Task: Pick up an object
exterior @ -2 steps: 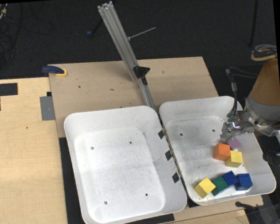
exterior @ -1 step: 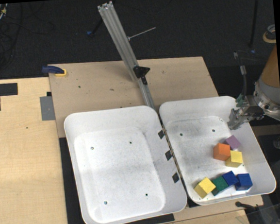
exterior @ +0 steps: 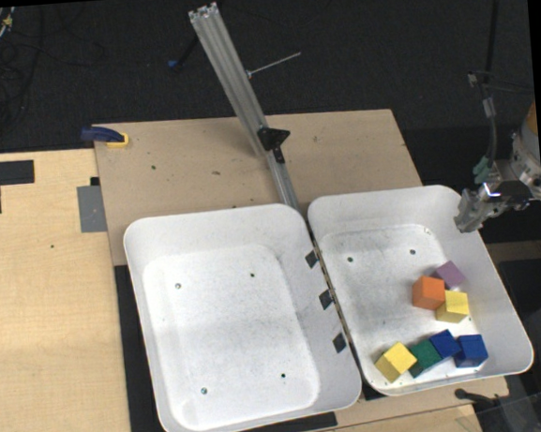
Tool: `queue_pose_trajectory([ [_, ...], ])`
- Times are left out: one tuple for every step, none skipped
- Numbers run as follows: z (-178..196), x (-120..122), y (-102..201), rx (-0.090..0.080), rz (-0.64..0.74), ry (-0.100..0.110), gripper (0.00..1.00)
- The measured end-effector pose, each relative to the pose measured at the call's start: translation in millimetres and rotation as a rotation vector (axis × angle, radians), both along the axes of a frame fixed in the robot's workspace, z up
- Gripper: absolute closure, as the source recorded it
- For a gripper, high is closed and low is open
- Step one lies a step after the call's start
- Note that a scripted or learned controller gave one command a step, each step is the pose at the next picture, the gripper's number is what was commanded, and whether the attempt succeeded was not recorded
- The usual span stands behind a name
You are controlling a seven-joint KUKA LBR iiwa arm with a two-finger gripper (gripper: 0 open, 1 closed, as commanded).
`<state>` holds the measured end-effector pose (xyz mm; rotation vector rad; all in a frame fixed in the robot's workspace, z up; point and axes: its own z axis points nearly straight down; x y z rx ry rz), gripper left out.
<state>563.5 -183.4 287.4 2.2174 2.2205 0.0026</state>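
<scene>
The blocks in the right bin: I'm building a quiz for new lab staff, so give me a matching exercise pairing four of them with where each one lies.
Things:
1. orange block
2. purple block
3. green block
4. yellow block

Places:
A. farthest left in the front row
B. between a yellow and a blue block
C. farthest back of the blocks
D. just left of the purple one

Pairs: 1-D, 2-C, 3-B, 4-A

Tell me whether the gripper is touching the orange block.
Apart. The camera view shows the gripper at the right bin's upper right rim, with bare white floor between it and the orange block.
</scene>
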Motion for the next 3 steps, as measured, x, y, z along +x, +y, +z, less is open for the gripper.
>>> queue_pose_trajectory([
  [-4.6,-3.9,59.6,0.004,0.003,0.007,1.0],
  [-19.3,5.6,115.1,0.004,0.003,0.008,1.0],
  [-21.5,4.4,160.9,0.004,0.003,0.008,1.0],
])
